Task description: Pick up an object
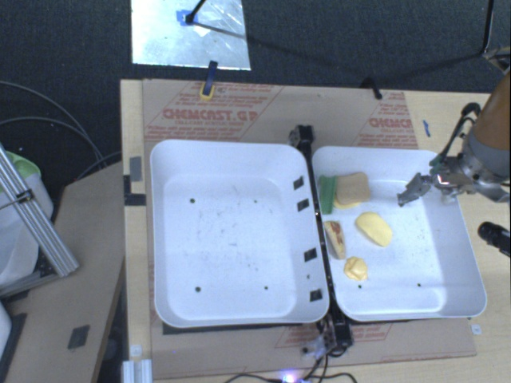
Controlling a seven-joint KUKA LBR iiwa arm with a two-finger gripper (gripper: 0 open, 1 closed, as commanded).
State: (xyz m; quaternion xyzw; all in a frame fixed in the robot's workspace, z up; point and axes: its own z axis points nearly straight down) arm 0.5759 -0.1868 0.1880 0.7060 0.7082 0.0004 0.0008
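Observation:
The right bin (455, 294) holds several small objects near its left wall. A green piece (326, 194) lies against a tan block (352, 188). Below them are a yellow oval object (374, 229), a tan and red piece (334, 238) and a small yellow lump (355, 269). My gripper (431, 193) hangs over the upper right part of this bin, to the right of the tan block and apart from it. It is open, and there is nothing between its fingers (413, 190).
The left bin (231, 154) sits beside the right one, with a black divider (315, 230) between them. Both rest on a cardboard sheet (263, 106). A metal frame (32, 222) stands at the far left.

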